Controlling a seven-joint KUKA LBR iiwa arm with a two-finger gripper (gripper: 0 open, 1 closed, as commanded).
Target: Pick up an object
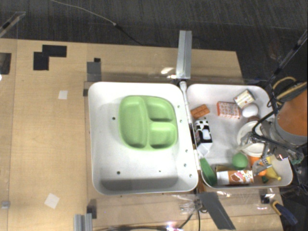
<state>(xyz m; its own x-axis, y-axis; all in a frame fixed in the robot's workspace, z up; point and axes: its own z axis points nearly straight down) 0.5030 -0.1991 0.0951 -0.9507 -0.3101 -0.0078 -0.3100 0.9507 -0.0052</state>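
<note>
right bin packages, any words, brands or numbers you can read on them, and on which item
No text reads at this size.
Orange-and-white carton: print blurred.
Black-and-white box: pattern only, no letters legible.
Bottle with brown label: label too blurred.
Small cream box: nothing readable.

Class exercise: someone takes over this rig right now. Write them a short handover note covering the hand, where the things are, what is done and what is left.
Hand: the arm is over the right bin's right side; whether the hand is open or shut cannot be told.
Things: the right bin holds a green ball, a white cup, an egg, small cartons, and a bottle lying along the near wall. The left bin holds a green divided tray.
Done: nothing visibly picked up.
Left: grasp one item and lift it.
</note>
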